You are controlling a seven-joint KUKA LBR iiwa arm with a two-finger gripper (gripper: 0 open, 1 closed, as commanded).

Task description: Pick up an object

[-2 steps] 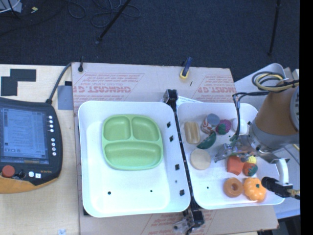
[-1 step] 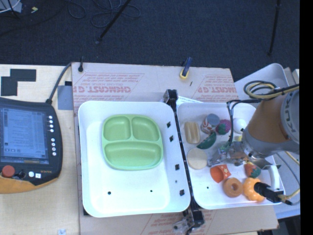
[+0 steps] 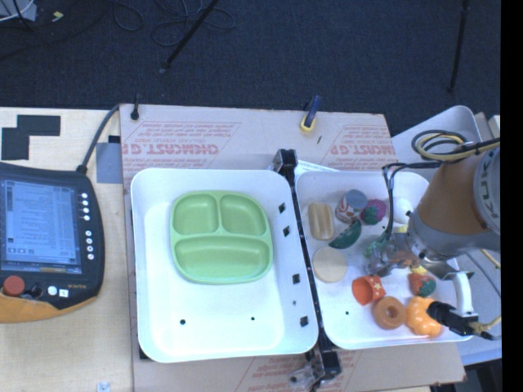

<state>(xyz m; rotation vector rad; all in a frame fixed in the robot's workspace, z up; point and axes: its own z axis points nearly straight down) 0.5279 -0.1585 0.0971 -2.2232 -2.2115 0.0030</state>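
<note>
Even, fairly bright light falls from overhead. The two shallow white plastic bins glare almost blown-out, with soft faint shadows under the pale green divided plate. The dark blue carpet behind stays dim. Everything looks slightly soft and grainy, small items smeared.

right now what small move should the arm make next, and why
Probably a short descent: the gripper hangs over the right white bin, crowded with toys, beside the red cup. Nothing visibly sits between its fingers, so no pick has happened yet.

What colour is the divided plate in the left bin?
Light green; the divided plate shows best in the camera view.
</note>
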